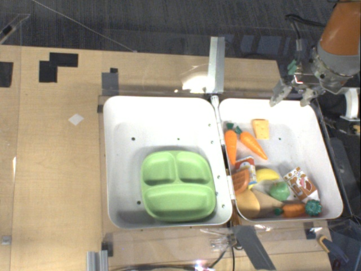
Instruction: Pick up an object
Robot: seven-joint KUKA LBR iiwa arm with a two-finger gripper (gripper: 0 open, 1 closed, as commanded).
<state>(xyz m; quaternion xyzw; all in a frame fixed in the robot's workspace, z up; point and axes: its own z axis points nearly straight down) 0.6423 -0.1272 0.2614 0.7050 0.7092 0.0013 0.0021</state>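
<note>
A light wooden bench (51, 168) fills most of the view, its grain running pale under what looks like a clear sheet that catches the light. Black blocky marks (58, 65) sit on its far left part. Beyond the bench's far edge lies dark grey carpet (146, 10). A metal post (216, 64) stands at the far middle, with a bright glare on the wood just beside it. Metal brackets (111, 82) show near the bench's middle.

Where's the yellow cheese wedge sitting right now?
In the camera view, the yellow cheese wedge lies in the right white bin, toward its far side, just right of the two orange toy carrots, with the gripper above the far rim.
</note>
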